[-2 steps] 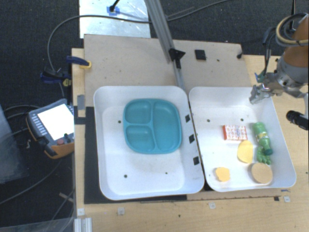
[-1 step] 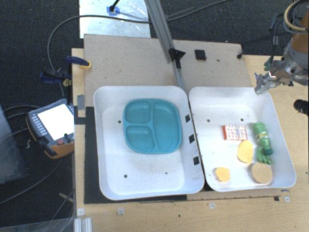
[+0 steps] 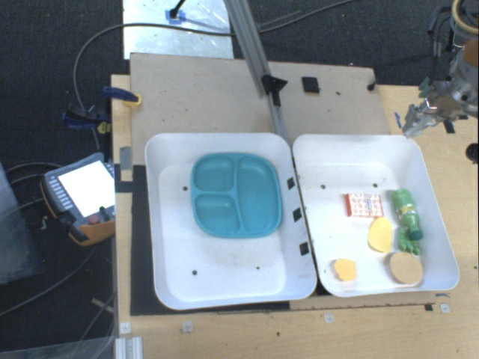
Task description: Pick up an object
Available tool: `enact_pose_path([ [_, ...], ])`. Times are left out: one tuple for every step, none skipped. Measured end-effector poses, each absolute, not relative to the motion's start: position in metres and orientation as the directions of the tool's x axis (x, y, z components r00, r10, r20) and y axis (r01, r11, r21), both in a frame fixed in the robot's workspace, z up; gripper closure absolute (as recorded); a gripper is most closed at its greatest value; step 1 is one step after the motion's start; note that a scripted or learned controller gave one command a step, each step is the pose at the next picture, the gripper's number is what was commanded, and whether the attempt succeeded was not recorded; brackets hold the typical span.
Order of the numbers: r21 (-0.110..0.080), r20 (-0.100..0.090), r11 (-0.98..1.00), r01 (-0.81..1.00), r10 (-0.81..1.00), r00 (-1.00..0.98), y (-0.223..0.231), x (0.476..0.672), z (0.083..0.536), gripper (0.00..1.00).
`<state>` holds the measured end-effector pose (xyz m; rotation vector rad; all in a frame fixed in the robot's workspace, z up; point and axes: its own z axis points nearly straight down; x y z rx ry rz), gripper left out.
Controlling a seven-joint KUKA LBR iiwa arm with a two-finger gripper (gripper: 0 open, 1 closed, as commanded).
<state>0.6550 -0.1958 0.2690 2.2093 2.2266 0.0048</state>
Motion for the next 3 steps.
enact_pose_path([
  [0.002, 0.0, 0.009, 1.0, 1.0, -0.009, -0.146, 0.641, 0.272, 1.0],
  [0.002, 0.001, 0.01, 1.0, 1.0, -0.01, -0.103, 0.635, 0.267, 1.0],
  [0.001, 0.002, 0.011, 1.0, 1.0, -0.011, -0.042, 0.622, 0.262, 1.0],
])
